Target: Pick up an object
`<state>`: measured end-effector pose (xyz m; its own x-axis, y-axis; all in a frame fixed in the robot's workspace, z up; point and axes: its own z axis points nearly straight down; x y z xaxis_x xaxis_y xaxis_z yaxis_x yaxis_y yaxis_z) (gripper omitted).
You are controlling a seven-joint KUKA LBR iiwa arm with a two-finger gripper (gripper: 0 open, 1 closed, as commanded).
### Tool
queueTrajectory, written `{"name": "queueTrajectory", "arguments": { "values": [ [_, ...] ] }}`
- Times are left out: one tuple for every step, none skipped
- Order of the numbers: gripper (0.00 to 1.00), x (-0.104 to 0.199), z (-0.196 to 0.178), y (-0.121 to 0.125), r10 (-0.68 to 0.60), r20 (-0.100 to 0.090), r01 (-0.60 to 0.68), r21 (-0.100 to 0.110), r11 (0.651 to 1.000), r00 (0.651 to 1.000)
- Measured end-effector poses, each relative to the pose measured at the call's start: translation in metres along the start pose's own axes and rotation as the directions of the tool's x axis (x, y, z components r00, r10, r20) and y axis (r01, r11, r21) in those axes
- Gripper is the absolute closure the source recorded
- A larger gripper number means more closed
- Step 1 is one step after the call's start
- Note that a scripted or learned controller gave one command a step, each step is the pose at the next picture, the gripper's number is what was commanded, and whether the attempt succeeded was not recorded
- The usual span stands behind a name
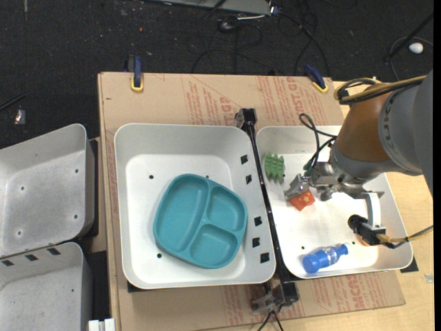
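The small orange-red block (301, 201) lies just under the grey two-finger gripper (308, 188) (whether gripped or merely touched, I cannot tell), probably the pick target.

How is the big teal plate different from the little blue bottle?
The teal plate is much bigger than the blue bottle. The plate is flat with three sections; the bottle is rounded and lies on its side. The plate sits in the left bin, the bottle in the right bin. Both are bluish and rest untouched.
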<state>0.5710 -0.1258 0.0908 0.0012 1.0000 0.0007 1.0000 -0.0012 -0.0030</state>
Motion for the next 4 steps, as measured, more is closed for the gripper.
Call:
{"name": "queueTrajectory", "arguments": {
  "values": [
    [1.0, 0.0, -0.012, 0.001, 0.0, 0.001, 0.0, -0.005, 1.0, 1.0],
    [1.0, -0.006, -0.073, -0.002, 0.001, 0.002, -0.001, -0.008, 1.0, 1.0],
    [1.0, -0.007, -0.121, 0.008, -0.004, 0.002, 0.004, -0.009, 1.0, 1.0],
    [1.0, -0.004, -0.174, -0.001, -0.004, 0.002, 0.004, -0.008, 1.0, 1.0]
  ]
}}
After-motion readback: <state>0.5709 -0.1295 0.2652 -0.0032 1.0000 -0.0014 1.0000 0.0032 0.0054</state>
